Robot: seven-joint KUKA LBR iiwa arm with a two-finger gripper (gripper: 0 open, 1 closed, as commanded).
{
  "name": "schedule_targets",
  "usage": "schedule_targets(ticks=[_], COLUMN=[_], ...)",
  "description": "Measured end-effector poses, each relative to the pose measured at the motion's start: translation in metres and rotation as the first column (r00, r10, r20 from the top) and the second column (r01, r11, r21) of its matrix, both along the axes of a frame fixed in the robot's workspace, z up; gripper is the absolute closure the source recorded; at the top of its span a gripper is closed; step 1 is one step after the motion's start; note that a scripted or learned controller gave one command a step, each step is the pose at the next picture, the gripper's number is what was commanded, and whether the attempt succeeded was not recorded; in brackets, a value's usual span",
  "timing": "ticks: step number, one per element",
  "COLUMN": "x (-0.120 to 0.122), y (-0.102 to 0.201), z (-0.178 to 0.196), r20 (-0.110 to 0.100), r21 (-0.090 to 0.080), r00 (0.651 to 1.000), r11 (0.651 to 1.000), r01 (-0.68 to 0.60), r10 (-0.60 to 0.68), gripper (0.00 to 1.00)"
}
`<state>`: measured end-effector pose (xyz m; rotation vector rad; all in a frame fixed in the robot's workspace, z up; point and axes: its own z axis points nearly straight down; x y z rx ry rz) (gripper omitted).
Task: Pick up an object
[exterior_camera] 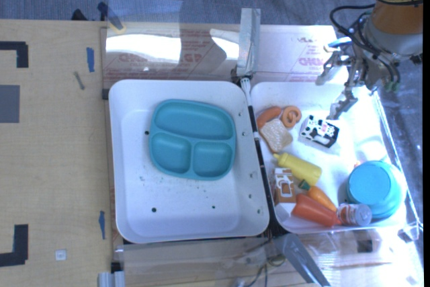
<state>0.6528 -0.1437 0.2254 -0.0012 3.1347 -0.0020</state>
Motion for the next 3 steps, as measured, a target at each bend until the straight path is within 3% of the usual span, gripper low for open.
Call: schedule_targets(ticks=[1, 2, 3], x=[-0.048, -0.049, -0.001], y=[0.021, 0.041, 0.000], z=[-0.132, -0.136, -0.136], r20=[0.002, 0.005, -0.009], r21=[0.001, 0.002, 0.005], r00=[0.999, 0.965, 0.956], r11=[0.999, 0.965, 0.956], r01=[0.042, 0.263, 0.294], r10=[-0.042, -0.263, -0.294], gripper=[0.00, 0.00, 0.00])
